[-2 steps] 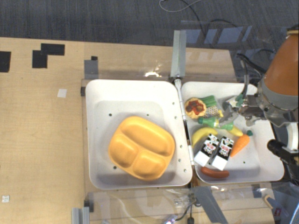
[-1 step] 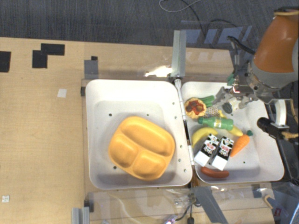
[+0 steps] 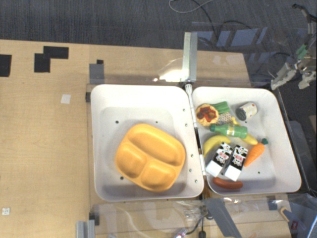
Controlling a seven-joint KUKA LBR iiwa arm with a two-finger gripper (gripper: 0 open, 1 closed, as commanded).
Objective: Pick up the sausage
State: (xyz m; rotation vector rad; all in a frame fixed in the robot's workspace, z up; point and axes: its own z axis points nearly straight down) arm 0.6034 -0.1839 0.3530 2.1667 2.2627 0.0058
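Observation:
The sausage (image 3: 228,184) is a short red-brown link lying flat against the front wall of the right bin (image 3: 277,180). It rests just below two small black-and-white cartons (image 3: 227,160). My gripper (image 3: 293,72) shows partly at the far right, outside the right bin beyond its back right corner. It is well away from the sausage, with nothing seen in it.
The right bin also holds a banana (image 3: 212,144), a carrot (image 3: 255,153), a green bottle (image 3: 229,130), a pizza slice (image 3: 207,113) and a small can (image 3: 246,111). A yellow divided plate (image 3: 150,156) lies in the left bin (image 3: 106,113). A metal post (image 3: 190,58) stands behind the bins.

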